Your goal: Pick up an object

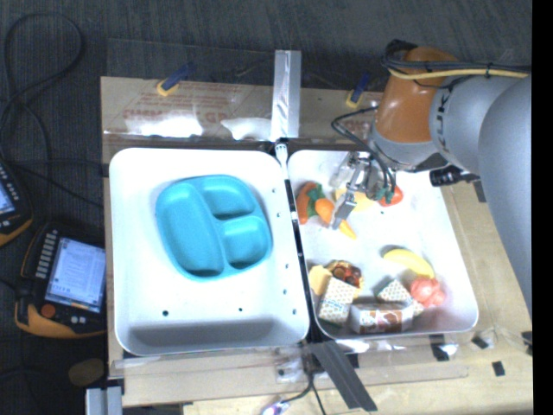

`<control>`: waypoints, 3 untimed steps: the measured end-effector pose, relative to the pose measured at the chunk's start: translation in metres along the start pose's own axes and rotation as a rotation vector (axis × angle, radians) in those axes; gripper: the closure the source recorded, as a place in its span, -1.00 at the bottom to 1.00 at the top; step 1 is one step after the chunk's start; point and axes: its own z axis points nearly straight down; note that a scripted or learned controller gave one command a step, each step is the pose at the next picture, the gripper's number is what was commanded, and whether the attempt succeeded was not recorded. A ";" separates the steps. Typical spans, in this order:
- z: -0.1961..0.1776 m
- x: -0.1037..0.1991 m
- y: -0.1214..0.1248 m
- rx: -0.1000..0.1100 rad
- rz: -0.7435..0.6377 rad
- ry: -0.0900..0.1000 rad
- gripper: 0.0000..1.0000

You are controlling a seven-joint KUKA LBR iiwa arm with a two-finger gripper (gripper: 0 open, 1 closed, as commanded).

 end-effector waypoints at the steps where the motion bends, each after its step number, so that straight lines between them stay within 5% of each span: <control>1: -0.010 -0.001 0.001 0.005 -0.003 -0.004 1.00; 2: -0.005 -0.029 -0.082 0.001 -0.219 -0.001 1.00; 3: -0.089 -0.004 -0.024 -0.002 -0.229 -0.002 1.00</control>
